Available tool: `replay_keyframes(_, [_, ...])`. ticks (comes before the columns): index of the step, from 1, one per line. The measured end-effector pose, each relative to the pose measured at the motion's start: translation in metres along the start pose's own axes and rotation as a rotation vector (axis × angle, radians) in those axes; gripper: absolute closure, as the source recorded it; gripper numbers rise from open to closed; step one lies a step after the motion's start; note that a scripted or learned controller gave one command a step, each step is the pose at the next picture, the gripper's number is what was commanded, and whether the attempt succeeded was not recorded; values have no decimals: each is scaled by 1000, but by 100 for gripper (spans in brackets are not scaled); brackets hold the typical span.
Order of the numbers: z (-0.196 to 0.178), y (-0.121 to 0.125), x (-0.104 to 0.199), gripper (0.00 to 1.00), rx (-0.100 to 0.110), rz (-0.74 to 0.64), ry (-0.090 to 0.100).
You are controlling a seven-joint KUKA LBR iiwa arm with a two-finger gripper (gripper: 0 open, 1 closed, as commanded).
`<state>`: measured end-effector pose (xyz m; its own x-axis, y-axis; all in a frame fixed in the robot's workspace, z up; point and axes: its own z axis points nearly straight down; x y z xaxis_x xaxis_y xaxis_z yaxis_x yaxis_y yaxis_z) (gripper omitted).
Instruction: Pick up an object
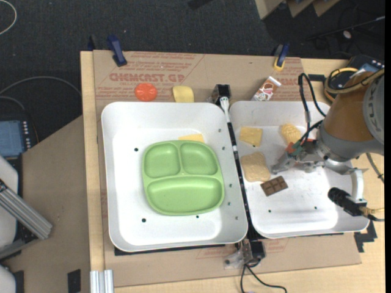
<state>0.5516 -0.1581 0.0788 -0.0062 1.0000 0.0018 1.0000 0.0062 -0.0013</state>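
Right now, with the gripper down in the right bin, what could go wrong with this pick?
1. The gripper sits among close-packed pieces: the tan slice, the brown square and the yellow chunk. It could nudge or catch the wrong one.
2. The flat tan slice and brown square may slip from the fingers.
3. The black cable hangs near the wrist and could snag.

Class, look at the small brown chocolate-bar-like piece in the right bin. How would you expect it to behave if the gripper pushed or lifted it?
The brown piece lies flat, so it would probably slide, not roll or tip. It looks small and thin, so likely light. Its low profile on the right bin floor may make it hard for the gripper to get under.
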Motion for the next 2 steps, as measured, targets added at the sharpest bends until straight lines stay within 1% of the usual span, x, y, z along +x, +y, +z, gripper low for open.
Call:
replay_keyframes(1, [-7,73,-37,0,-9,4,-6])
replay_keyframes(2, [-6,38,10,0,2,4,2])
